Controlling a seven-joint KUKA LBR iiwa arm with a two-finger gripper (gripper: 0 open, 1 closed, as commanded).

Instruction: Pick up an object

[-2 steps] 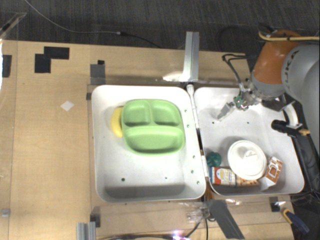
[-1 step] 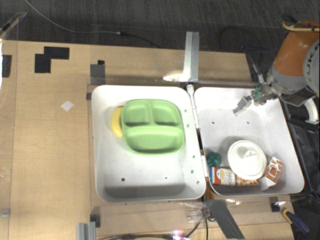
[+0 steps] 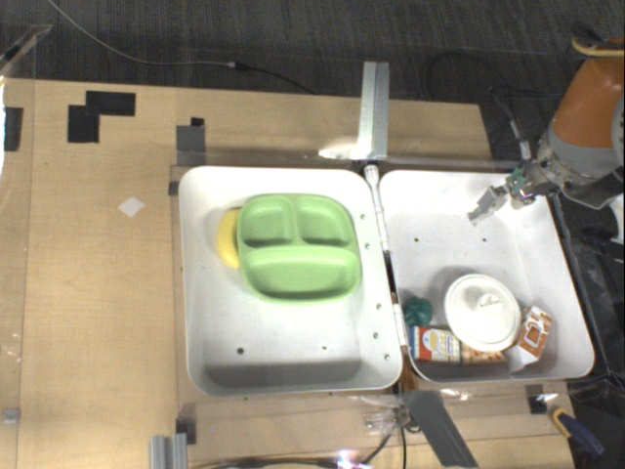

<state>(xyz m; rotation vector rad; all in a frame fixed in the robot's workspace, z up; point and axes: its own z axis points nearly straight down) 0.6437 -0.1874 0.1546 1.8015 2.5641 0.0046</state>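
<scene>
- My gripper hovers over bare bin floor; finger state: cannot tell.
- Nearer the camera than it: round white lidded bowl, small printed carton.
- Far left: green compartment tray.

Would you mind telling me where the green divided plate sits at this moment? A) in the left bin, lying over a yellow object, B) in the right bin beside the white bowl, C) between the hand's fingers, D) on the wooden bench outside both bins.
A: the green divided plate lies in the left bin, with a yellow object peeking out from under its left edge.
</scene>
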